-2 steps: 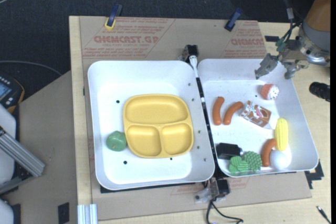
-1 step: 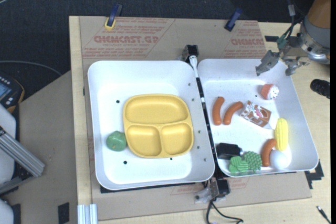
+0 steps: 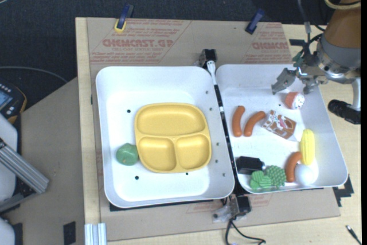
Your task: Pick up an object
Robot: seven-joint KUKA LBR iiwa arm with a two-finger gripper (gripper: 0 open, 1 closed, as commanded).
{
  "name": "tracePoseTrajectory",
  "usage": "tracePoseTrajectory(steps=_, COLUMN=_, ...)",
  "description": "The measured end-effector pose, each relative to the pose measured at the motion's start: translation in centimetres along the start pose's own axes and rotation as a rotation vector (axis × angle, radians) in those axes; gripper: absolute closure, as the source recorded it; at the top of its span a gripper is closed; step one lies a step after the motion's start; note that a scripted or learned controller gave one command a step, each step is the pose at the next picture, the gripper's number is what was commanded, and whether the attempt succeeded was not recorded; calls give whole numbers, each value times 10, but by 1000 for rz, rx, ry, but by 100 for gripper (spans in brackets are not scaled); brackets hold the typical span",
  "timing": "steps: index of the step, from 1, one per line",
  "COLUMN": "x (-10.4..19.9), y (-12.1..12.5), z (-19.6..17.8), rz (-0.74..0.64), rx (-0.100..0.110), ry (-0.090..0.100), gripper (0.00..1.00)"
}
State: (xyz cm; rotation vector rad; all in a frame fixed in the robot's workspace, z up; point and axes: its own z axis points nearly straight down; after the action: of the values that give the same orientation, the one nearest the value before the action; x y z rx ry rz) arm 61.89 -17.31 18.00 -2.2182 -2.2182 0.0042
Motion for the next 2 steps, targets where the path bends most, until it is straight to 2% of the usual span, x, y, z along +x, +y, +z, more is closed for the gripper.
tracePoseTrajectory(steps=1, x=4, y=1, z=64, rz=-1, rx=3, ry=1, gripper=0)
tracePoseTrajectory(steps=2, x=9, y=3, z=96, rz=-4, rx=-2, ry=8, gripper=0)
